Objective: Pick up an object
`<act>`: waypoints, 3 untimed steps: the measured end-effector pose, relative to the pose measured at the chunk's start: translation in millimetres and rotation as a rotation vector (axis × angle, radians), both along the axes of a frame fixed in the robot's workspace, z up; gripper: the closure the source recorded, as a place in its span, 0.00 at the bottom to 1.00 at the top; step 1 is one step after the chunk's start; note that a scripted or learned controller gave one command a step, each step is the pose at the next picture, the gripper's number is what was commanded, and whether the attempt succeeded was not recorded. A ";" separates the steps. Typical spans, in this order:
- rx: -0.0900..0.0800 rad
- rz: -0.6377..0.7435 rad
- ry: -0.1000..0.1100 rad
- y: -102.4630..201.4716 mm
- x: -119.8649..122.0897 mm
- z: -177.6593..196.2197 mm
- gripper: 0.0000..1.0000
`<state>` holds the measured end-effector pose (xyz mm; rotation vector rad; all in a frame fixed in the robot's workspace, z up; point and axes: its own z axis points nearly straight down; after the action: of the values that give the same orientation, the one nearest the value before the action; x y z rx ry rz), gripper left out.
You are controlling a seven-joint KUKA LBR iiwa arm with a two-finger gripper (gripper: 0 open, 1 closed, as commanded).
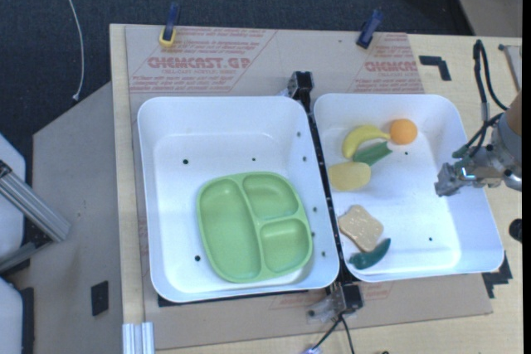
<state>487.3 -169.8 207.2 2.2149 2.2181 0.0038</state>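
The right bin [440,257] holds several toy foods: a yellow banana [362,136], a green pepper [373,152] under it, an orange ball [402,131], a pale yellow lemon-like piece [349,175], a slice of bread [360,227] and a dark green chilli [370,255]. My gripper [449,178] hangs over the right side of this bin, well to the right of the foods. I see nothing between its fingers.
The left bin [158,203] carries a green divided plate [253,225]. Black clamps sit between the bins at the back [300,84] and front [346,295]. Blue clips [369,27] hold the cardboard base. Cables run along the right edge.
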 end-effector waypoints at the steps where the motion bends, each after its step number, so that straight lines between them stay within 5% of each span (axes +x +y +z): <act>1: 0.000 0.000 0.000 -0.4 1.3 47.9 1.00; 3: 0.006 0.004 0.010 109.8 3.2 19.7 1.00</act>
<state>490.5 -60.0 226.9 2.2182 2.2303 -0.0006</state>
